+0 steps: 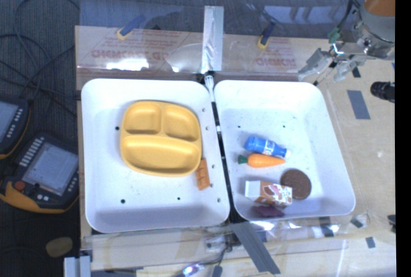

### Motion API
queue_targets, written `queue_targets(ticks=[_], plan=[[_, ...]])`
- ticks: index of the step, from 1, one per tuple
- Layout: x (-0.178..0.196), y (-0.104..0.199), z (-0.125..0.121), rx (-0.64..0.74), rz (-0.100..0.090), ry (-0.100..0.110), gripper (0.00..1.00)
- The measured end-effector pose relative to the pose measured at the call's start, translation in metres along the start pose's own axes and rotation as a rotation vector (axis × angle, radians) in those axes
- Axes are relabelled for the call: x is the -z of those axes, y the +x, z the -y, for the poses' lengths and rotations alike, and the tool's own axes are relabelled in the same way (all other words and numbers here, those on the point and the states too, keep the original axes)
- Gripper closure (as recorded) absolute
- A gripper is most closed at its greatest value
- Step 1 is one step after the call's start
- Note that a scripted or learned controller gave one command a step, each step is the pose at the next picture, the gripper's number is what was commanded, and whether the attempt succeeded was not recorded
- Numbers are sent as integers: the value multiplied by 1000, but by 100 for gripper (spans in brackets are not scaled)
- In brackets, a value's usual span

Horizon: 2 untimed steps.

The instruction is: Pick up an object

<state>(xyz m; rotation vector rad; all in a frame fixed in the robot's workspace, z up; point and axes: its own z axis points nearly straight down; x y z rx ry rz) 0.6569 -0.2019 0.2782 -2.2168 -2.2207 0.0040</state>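
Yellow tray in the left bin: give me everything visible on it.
The yellow tray is a rounded-square divided plate, plastic by its look, with three compartments: two smaller ones on the far side, one long one on the near side. It lies flat, right side up, slightly rotated, roughly centred in the left bin. Its compartments look bare. A small orange piece lies at its near-right corner, touching or almost touching the rim.

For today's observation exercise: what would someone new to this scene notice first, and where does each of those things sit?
The big yellow tray in the left bin draws the eye first, with a small orange piece at its lower right edge. Next comes the cluster in the right bin: a blue packet, a carrot, a brown disc and a small carton. The gripper hangs beyond that bin's far right corner.
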Motion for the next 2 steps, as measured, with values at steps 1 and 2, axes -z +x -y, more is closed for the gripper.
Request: queue_targets(ticks=[1,2], plan=[[-159,-16,-6,-3,-3,3,0],[-158,-16,-7,-3,-2,2,0]])
